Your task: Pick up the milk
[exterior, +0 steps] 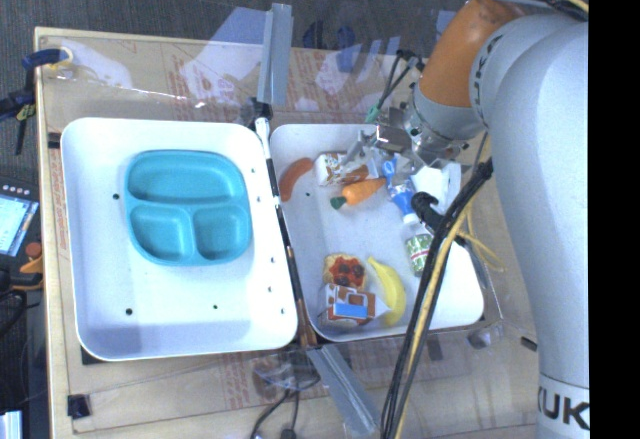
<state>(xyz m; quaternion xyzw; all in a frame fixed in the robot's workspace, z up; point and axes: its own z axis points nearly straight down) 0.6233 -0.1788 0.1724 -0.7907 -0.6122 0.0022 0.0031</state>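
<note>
A fixed overhead camera looks down at a slant on a tabletop (150, 77) bearing two shallow white bins side by side. The left bin (90, 227) holds a blue compartment plate (188, 204). The right bin (460, 292) holds toy food: a brown sausage (293, 177) near its upper left, an orange carrot (362, 192) just beside it, a yellow banana (389, 289) lower down, and a small carton-like box (348, 297) with a red and blue label touching the banana's left side. A small bottle (411, 217) with a blue cap and green label lies along the right side of this bin; this, or possibly the carton, is judged to be the milk, and which one cannot be told for certain.

The grey arm with its orange band (455, 52) reaches in from the right, and the jaws (378, 152) sit low over the upper part of the right bin, amid the carrot and a white packet (335, 167). Whether the jaws are spread or pressed together cannot be told, since cables and the wrist clutter that spot.

The step in hand appears to be the approach. Nothing is visibly lifted. The next move calls for shifting toward the bin's lower right, centring over the bottle, and descending clear of the carrot
</note>
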